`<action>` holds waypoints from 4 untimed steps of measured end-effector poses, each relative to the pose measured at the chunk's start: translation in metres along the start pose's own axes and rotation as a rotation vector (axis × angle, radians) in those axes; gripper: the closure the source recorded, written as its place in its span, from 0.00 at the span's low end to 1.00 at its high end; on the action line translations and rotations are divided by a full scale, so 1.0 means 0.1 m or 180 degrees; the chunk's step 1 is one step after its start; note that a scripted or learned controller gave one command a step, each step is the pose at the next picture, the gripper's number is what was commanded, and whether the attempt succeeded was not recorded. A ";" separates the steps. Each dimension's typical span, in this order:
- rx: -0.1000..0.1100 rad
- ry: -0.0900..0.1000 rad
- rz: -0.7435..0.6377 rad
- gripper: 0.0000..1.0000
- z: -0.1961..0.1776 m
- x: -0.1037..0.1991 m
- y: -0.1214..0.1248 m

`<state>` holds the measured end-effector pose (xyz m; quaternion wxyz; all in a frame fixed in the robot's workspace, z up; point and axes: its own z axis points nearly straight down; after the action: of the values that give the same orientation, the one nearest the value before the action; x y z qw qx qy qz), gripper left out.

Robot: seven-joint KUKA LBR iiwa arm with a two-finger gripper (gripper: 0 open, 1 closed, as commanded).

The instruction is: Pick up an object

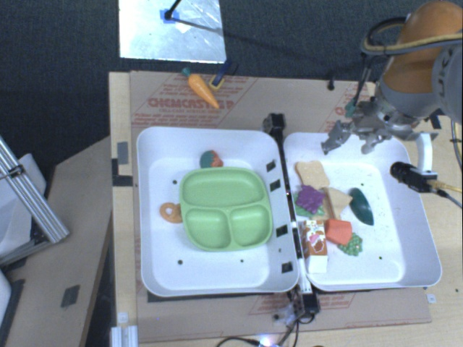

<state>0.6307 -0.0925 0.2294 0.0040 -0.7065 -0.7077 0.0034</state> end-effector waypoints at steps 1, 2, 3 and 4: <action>-0.0037 -0.0003 -0.0005 0.00 -0.07 0.00 0.02; -0.0025 -0.0001 0.0001 0.00 0.54 0.04 -0.03; -0.0026 -0.0002 0.0004 0.00 0.99 0.01 -0.10; -0.0026 -0.0001 0.0004 0.00 1.48 0.02 -0.10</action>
<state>0.6195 -0.0906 0.0820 0.0010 -0.7069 -0.7073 0.0007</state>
